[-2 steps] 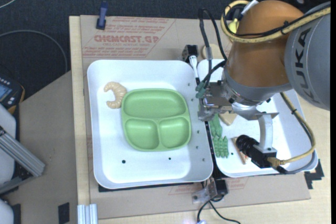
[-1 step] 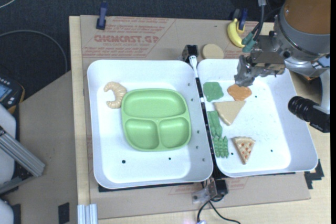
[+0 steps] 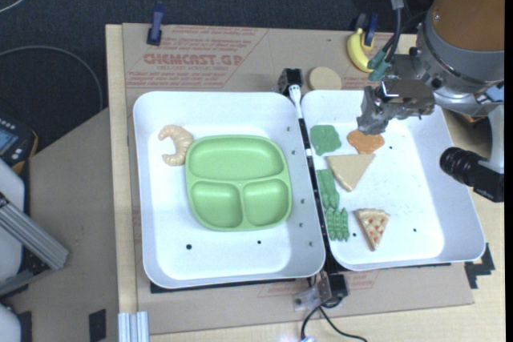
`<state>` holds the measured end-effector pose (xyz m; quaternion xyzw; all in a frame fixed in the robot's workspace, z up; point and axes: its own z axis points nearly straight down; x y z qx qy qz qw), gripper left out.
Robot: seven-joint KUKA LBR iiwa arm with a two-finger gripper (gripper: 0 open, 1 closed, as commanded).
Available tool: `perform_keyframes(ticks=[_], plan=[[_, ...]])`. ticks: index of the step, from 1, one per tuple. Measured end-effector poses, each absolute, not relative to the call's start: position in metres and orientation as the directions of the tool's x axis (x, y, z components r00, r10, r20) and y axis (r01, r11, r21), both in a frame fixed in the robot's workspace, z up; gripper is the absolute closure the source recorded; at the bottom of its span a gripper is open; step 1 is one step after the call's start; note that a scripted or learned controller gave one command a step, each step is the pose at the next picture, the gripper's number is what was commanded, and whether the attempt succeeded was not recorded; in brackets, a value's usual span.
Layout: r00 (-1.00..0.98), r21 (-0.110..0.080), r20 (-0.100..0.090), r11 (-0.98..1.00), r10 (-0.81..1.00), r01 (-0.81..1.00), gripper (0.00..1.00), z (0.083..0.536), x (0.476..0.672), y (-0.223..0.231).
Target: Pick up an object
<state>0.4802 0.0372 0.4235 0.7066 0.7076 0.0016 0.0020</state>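
Observation:
My gripper [image 3: 371, 124] hangs low over the back of the right bin [image 3: 425, 196], its tip right above a small orange piece [image 3: 366, 143]. Whether it touches that piece I cannot make out. Just in front lies a tan wedge [image 3: 349, 170]. A green leaf-shaped piece [image 3: 325, 138] sits to the left of the gripper. A pizza slice [image 3: 373, 227] lies near the front, and a green bean pod [image 3: 331, 204] runs along the bin's left wall.
The left bin [image 3: 152, 172] holds a green divided plate [image 3: 238, 181] and a croissant [image 3: 176, 143] at its back left. A black clip [image 3: 290, 80] sits where the bins meet at the back. A round tan disc [image 3: 325, 78] and a yellow object [image 3: 360, 50] lie behind the right bin.

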Motion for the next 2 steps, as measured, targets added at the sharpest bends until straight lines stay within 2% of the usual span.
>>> perform_keyframes(ticks=[1,2], plan=[[-0.003,-0.010,-0.001,0.003,1.000,1.000,1.00,0.345,0.478,0.064],[0.009,-0.008,-0.002,-0.009,1.000,1.000,1.00,0.283,0.478,-0.005]])
